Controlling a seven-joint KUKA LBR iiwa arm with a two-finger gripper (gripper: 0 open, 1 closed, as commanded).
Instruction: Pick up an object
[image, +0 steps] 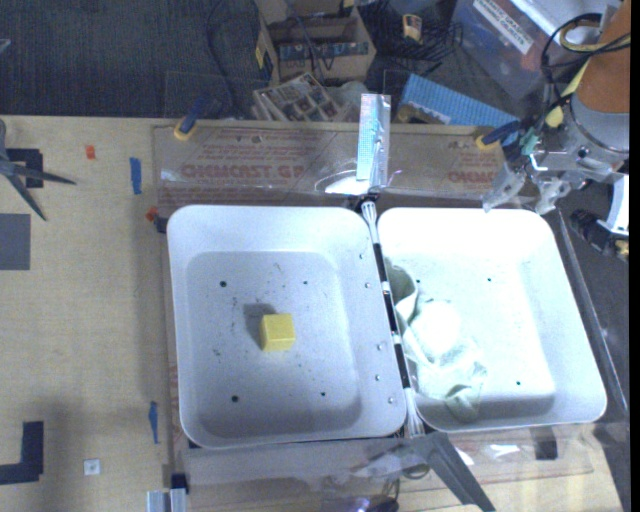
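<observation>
Tool (528, 190) hanging over the right bin's (575, 300) far right corner, fingers apart, holding nothing. Yellow block (278, 332) lying mid-floor in the left bin (200, 240). Pale cloth (435, 345) bunched against the right bin's left wall.

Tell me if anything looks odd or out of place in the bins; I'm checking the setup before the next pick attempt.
One thing stands out: the pale crumpled cloth in the right bin is bunched against the divider side rather than lying flat. The yellow block sits squarely on the left bin floor. The dark specks there look like marks, not spills.
</observation>
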